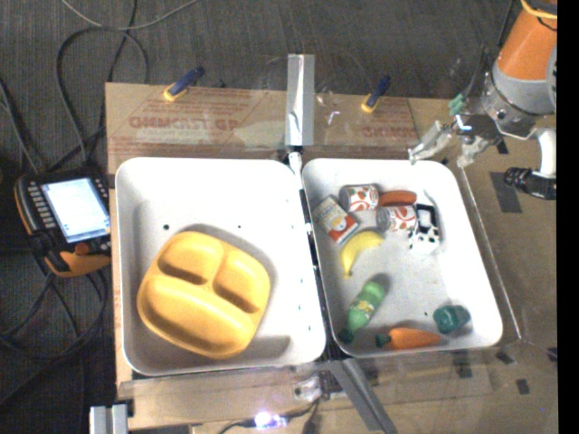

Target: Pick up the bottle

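Camera view, hand (pixel 441 147) spread wide above right bin's (pixel 484 269) far corner, green bottle (pixel 365 304) lying inside

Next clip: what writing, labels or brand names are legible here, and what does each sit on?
None is legible.
Brown cardboard sheet behind the bins: large faded red lettering, too blurred to quote.
Green plastic bottle: yellow label, unreadable.
Red-and-white cans: print too small.
Handheld pendant screen: glare, nothing readable.

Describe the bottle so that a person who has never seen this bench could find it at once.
Look at the right white bin, the one with many small things. The bottle lies on its side near the front wall, below the banana and left of the carrot. It alone is green with a yellow label.
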Motion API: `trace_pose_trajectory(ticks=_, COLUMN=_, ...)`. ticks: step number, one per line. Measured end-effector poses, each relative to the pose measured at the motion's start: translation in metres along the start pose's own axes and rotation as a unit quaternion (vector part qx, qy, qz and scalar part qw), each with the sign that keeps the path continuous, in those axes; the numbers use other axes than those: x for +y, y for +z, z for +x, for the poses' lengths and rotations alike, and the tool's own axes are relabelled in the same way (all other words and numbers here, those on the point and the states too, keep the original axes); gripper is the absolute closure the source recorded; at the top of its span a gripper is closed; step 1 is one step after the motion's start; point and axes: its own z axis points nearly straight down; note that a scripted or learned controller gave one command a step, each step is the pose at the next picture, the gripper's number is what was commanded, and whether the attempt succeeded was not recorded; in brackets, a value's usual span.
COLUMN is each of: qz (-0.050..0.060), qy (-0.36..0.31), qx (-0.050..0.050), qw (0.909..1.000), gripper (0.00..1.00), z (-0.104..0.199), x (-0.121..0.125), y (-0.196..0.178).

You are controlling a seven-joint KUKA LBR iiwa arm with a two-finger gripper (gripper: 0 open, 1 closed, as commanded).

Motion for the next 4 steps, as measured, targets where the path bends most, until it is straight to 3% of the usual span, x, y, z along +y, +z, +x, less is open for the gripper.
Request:
trace_pose_trajectory(ticks=1, qz=-0.001, qy=-0.102, qx=-0.002, qw=0.9948, gripper=0.00, z=0.036, x=-0.022, y=-0.067)
trace_pose_trajectory(ticks=2, qz=0.000, qy=-0.109, qx=0.000, qw=0.9940, gripper=0.00, z=0.044, x=-0.062, y=0.118)
trace_pose_trajectory(ticks=3, qz=-0.005, qy=-0.095, qx=-0.002, qw=0.9955, gripper=0.00, z=0.102, x=-0.139, y=0.155)
trace_pose_trajectory(ticks=4, qz=-0.009, qy=-0.029, qx=-0.002, qw=0.9995, gripper=0.00, z=0.101, x=-0.175, y=0.154)
